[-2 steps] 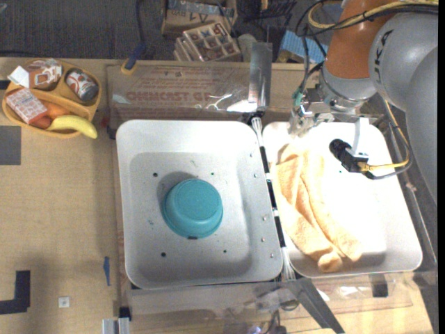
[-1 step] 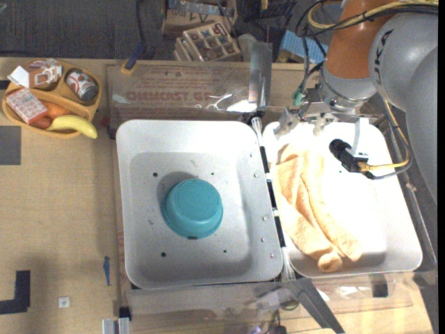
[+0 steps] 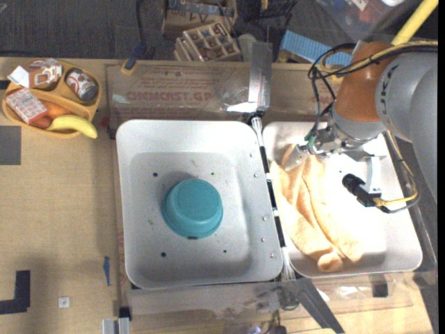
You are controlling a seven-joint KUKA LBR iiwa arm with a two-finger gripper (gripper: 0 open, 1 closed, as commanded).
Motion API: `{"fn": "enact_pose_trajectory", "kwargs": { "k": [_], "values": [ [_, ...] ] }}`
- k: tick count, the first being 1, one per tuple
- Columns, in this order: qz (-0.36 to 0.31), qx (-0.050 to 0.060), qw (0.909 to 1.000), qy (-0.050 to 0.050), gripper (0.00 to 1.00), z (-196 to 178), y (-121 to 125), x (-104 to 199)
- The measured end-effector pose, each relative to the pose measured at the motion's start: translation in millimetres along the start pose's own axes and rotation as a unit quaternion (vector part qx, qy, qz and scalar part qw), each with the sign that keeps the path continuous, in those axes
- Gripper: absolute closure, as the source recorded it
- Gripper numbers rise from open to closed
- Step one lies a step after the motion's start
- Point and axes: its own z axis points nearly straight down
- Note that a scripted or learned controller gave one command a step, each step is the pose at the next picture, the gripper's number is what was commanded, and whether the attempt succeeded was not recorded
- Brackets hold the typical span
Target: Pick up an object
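Note:
A teal bowl [image 3: 193, 208] lies upside down in the middle of the left bin [image 3: 139, 139]. A crumpled tan cloth [image 3: 313, 214] stretches along the left side of the right bin [image 3: 393, 245], from its upper left down to the front. My gripper [image 3: 311, 145] is at the upper left of the right bin, right at the cloth's raised top corner [image 3: 292, 155]. The grey arm with its orange band [image 3: 361, 92] hides the gripper's top.
A black connector on a yellow cable [image 3: 361, 188] hangs from the arm over the right bin. A metal divider [image 3: 268, 186] separates the bins. An orange dish with a banana and packets [image 3: 49, 103] sits at the far left. A cardboard panel [image 3: 174, 92] lies behind the bins.

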Motion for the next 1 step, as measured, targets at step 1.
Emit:
{"fn": "enact_pose_trajectory", "kwargs": {
  "k": [1],
  "values": [
    [0.001, -0.002, 1.0, -0.001, 1.0, -10.7, 0.9, -1.6]
  ]
}}
